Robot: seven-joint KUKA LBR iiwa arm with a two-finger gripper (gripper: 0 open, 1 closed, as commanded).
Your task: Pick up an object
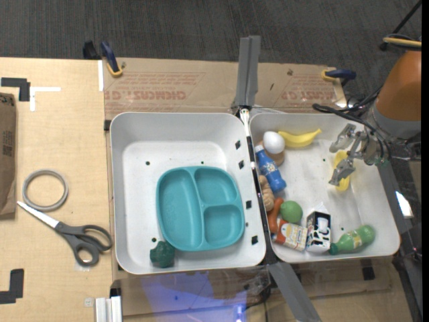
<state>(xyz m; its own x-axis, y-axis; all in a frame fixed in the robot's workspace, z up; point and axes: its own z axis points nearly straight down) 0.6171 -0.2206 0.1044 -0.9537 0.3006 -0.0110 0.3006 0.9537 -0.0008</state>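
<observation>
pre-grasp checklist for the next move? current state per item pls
1. Gripper over the right bin: ok, it sits above the bin's upper right part.
2. Object under the gripper: ok, a small yellow piece lies just below it.
3. Object held between the fingers: cannot tell, the view is too small here.
4. Neighbours clear of the descent: ok, the banana and white egg lie apart to the left.
5. Clutter along the divider: not ok for a grasp there, the blue bottle, green ball and cartons are packed together.
6. Left bin: ok, teal tray stays out of the path.
</observation>
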